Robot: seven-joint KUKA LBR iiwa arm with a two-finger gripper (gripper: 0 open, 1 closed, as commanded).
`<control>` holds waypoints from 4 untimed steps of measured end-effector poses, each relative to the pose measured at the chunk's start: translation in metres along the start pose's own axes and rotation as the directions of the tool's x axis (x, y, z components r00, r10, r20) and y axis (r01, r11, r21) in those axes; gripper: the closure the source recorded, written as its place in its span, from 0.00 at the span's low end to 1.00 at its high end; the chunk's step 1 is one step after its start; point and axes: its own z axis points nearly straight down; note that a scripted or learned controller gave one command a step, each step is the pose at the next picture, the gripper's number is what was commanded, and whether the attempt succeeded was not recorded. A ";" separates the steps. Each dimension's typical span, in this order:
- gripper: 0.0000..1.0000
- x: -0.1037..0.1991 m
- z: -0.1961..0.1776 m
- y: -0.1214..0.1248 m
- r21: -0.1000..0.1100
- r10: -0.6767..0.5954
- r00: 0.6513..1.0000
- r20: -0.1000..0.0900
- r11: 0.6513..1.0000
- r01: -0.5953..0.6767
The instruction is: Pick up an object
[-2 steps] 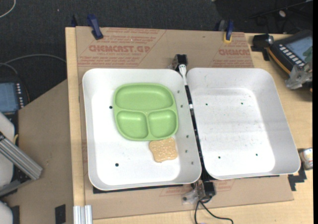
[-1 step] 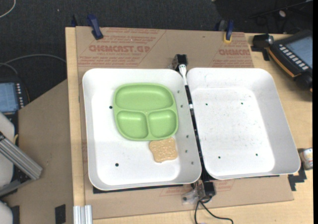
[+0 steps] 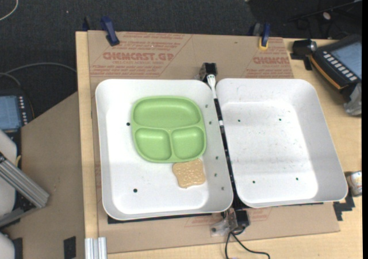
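Observation:
A green divided plate (image 3: 168, 128) with three compartments lies in the left bin (image 3: 115, 154), toward its upper middle. A tan, toast-like flat piece (image 3: 189, 173) lies just below the plate's lower right edge, touching or nearly touching it.
The right bin (image 3: 276, 143) sits beside the left one, with a black strip (image 3: 218, 123) along the seam between them. Both rest on a brown cardboard sheet (image 3: 144, 51). Blue and yellow clamps (image 3: 109, 31) hold its far edge. A black device (image 3: 336, 62) lies at the far right.

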 end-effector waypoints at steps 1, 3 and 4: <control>1.00 0.029 0.078 -0.005 0.001 -0.001 1.000 0.001 1.000 0.001; 1.00 -0.009 0.028 -0.007 0.002 0.002 1.000 0.000 1.000 -0.002; 1.00 -0.054 -0.123 0.049 -0.028 0.001 1.000 0.015 1.000 -0.001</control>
